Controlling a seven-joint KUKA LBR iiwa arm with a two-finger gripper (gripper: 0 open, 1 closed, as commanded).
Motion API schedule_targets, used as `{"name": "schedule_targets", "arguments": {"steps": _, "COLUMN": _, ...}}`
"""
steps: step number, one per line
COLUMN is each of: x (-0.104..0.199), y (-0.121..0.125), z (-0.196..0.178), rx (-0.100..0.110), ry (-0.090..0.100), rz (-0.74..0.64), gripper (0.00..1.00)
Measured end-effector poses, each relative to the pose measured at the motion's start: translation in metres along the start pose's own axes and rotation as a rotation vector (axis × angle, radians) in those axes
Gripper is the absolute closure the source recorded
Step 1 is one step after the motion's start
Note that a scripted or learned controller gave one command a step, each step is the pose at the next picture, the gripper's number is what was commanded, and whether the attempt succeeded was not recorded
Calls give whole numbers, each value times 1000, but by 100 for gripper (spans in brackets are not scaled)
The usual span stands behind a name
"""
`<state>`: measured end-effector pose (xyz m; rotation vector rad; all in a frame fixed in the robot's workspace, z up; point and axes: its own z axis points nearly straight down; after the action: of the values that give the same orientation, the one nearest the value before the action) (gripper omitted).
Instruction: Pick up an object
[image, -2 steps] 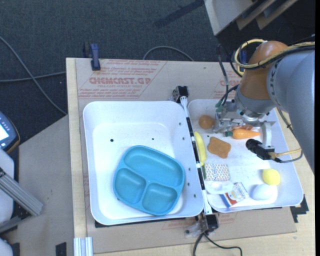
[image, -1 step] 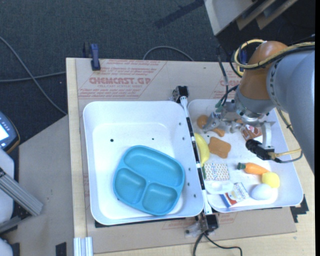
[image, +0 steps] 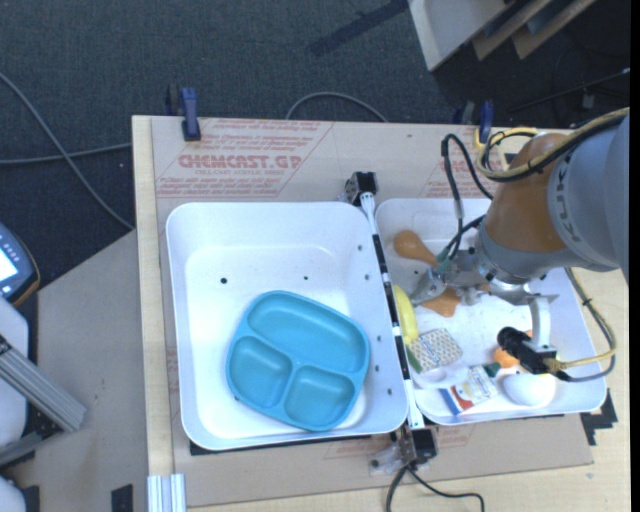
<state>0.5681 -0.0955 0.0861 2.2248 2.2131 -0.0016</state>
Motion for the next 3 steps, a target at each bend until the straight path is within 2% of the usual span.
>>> {"name": "schedule_targets", "arguments": {"steps": 1, "x": 1, "y": 2, "z": -9, "rx": -2, "ry": 0, "rz": -2, "gripper": 100}}
{"name": "schedule_targets", "arguments": {"steps": 2, "x": 1, "y": 2, "z": -9, "rx": -1, "ry": 0, "rz": -2, "gripper": 0}}
{"name": "schedule_targets", "arguments": {"steps": 3, "x": -19, "y": 95, "z": 4, "rx": 4, "ry": 0, "rz": -7, "gripper": 0}}
